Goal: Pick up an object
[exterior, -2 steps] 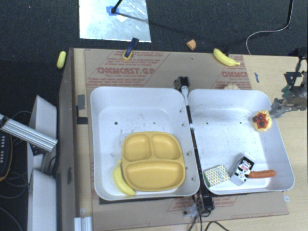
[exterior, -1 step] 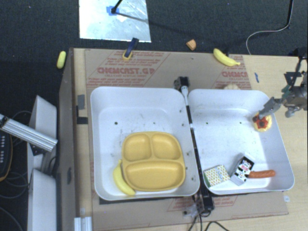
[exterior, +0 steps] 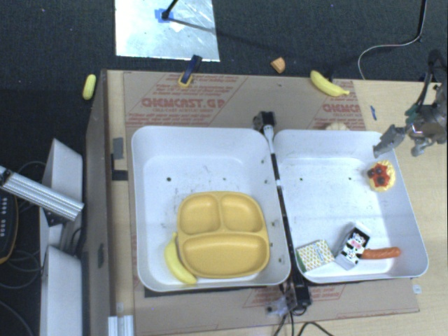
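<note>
The hand (exterior: pixel 389 140) hovers at the right bin's (exterior: pixel 329 187) two o'clock corner, though I cannot tell its grip. A pizza toy (exterior: pixel 381 176) lies just below; box (exterior: pixel 314 255), carton (exterior: pixel 353 247) and sausage (exterior: pixel 380 253) cluster at six o'clock.

The robot's end (exterior: pixel 420 128) is a cluster of grey and silver metal parts, blocky and angular, with darker joints between them. One pale grey piece (exterior: pixel 386 142) sticks out as a slim, flat-sided bar with a squared tip. A thin dark cable (exterior: pixel 428 86) runs along the upper part of the assembly. The details are small and blurred, so screws or markings cannot be made out
</note>
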`<state>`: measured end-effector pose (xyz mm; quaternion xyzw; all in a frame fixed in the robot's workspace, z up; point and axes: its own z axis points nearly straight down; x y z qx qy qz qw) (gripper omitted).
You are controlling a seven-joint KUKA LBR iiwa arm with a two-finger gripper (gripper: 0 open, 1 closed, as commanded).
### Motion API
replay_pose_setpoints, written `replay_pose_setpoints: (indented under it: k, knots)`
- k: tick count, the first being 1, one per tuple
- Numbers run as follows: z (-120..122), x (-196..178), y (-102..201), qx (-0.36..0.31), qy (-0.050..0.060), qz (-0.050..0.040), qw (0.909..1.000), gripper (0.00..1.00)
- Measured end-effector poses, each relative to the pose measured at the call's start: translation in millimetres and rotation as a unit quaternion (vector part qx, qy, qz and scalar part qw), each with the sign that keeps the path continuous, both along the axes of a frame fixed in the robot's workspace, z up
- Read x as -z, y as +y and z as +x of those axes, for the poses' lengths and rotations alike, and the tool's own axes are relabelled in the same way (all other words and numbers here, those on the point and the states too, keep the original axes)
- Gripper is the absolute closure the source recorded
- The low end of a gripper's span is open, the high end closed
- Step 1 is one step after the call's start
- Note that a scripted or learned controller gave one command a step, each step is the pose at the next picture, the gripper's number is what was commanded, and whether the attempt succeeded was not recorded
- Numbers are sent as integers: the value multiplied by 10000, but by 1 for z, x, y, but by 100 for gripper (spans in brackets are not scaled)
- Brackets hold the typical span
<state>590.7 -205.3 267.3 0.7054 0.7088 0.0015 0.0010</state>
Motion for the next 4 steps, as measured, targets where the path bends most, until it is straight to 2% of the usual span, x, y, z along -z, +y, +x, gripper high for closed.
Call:
replay_pose_setpoints:
  k: [2, 3, 4]
  knots:
    - [15, 8, -1, 6, -3, -13, 10000, 0]
    - [10, 28, -1, 15, 5, -12, 10000, 0]
    - [26, 31, -1, 5, 0, -14, 10000, 0]
